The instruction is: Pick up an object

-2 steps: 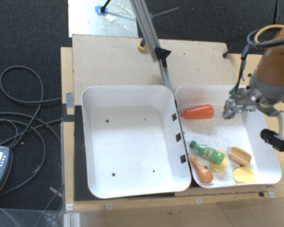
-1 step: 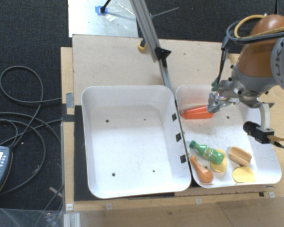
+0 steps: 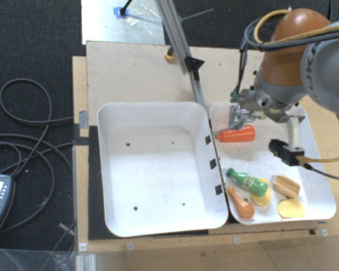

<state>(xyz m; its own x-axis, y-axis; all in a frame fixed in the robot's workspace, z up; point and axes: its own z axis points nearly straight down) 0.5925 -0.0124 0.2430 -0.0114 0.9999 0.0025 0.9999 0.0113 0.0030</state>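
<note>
You've got the gripper [image 3: 239,119] low over the carrot [image 3: 235,134] in the right bin [image 3: 322,205], touching or just above; finger gap can't tell. Reach step, imo. Next: close, then lift straight up.

Two bins side by side on the bench [image 3: 130,72]: left bin [image 3: 152,114] at centre frame, right bin [image 3: 322,199] at right. In the right bin, a carrot [image 3: 236,134] lies near the upper left corner, the gripper [image 3: 237,117] just above it. Along the lower edge: a bottle [image 3: 246,180], a drumstick [image 3: 240,203] below it, a bread roll [image 3: 286,186] to the right, a round slice [image 3: 290,208] beneath that. Cables [image 3: 28,117] lie at left of frame.
</note>
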